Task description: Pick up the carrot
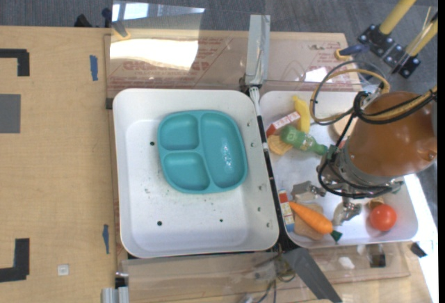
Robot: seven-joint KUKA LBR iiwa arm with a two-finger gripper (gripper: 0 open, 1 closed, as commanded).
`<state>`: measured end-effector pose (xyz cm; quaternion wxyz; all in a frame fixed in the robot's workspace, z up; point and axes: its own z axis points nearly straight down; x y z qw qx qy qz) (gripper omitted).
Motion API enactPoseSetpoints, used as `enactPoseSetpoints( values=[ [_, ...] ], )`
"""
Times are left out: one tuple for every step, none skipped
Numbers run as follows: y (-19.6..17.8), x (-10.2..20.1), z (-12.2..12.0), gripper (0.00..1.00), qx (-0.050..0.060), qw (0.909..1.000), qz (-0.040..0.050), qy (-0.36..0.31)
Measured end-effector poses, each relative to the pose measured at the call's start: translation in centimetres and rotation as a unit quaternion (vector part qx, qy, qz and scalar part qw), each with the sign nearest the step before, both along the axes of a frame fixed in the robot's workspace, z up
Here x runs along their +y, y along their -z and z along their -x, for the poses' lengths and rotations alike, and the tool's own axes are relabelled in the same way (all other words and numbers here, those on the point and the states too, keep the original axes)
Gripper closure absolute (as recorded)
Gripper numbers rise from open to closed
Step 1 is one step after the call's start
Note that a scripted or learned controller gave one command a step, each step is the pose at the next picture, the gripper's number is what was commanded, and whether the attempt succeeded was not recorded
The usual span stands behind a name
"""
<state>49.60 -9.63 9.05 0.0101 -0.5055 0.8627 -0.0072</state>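
So the tabletop (49, 156) was plain brown board, and far out to the left of the hand sat the left bin (139, 225). It had a teal divided plate (203, 151) in it, three compartments, lying flat and well apart from the hand.

Moving right, across the divider between the two bins, the right bin (410, 222) was where all the clutter was. Up and to the left of the hand there was a green bottle (303, 141) lying on its side, with a yellow piece (301, 112) further up behind it and a small red-and-white packet (284, 121) next to those.

The carrot (311, 217) lay on the bin floor just left of the hand and a little below it, orange body pointing up-left, green tip down by the hand's end. It looked close to the hand but was not between the fingers.

The hand (345, 212) itself hung low over the right bin under the orange band of the arm (389, 135), metal bits poking down. Honestly couldn't tell if it was open or closed from this angle.

Just to the right of the hand sat a tomato (382, 217), near the bin's edge.
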Motion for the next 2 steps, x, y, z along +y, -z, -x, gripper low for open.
enactPoseSetpoints(
  values=[
    [0.07, -0.48, 1.02, 0.0, 0.003, 0.9999, -0.0021, 0.014],
    [0.07, -0.42, 1.06, 0.0, 0.003, 0.9998, -0.0015, 0.02]
  ],
)
